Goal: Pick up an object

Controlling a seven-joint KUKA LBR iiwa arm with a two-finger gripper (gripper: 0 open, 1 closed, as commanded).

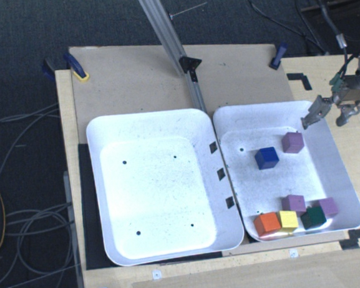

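There, the claw hung open and empty over the right bin's far right rim, with the nearest purple cube at about seven o'clock from it, just beside it. The blue cube lay farther along at eight o'clock, while orange, yellow, green and two more purple cubes crowded the bin's near edge.

The left bin lies open throughout. In the right bin, the blue cube and purple cube stand apart with room around them; the lower-right cluster seems tightly packed.
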